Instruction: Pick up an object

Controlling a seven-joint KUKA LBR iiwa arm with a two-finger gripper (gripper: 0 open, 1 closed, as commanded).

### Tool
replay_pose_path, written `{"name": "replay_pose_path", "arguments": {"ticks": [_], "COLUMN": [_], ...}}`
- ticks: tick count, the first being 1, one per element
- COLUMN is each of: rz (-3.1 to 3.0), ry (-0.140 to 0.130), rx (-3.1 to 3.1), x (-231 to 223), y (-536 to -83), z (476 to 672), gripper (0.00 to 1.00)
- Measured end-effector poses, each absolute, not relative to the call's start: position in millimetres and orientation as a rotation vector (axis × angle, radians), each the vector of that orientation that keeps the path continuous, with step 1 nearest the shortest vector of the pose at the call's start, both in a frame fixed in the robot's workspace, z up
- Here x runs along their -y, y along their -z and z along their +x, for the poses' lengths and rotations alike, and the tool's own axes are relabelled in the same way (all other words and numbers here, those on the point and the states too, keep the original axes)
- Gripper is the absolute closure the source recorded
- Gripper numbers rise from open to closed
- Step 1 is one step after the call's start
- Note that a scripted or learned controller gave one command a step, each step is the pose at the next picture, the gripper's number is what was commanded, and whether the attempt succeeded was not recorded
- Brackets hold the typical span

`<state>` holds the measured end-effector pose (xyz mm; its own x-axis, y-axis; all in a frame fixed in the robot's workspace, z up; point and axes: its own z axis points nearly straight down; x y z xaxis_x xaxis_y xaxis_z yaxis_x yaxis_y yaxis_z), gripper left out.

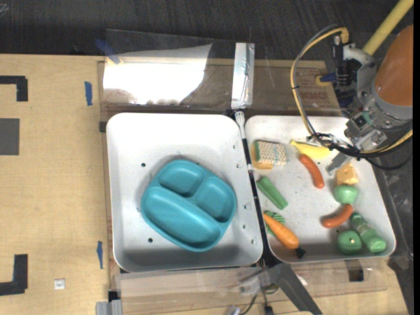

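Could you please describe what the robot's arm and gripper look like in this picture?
The arm is grey metal, with a broad orange band above the wrist. A yellow cable arcs out in a loop beside it, next to dark cables and a small blue fitting. The gripper is grey and silver, with dark wires running across it.

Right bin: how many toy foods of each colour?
Right bin, as far as can be told:
Green: 4
Orange or red: 3
Yellow: 2
Tan, checked: 1
Total: 10
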<state>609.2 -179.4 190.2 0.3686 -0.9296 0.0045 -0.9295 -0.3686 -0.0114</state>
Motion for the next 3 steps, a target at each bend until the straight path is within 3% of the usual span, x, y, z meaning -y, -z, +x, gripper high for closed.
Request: {"name": "replay_pose_path", "arguments": {"ticks": [1, 2, 3], "rz": [-2.618, -2.567, -2.555], "ry": [0.010, 0.008, 0.012], "rx": [-1.724, -1.796, -1.797], "x": [162.0, 136.6, 135.1], "y": [-89.2, -88.3, -101.4], "z": [613.0, 628.4, 630.6], "gripper": [0.00, 0.00, 1.00]}}
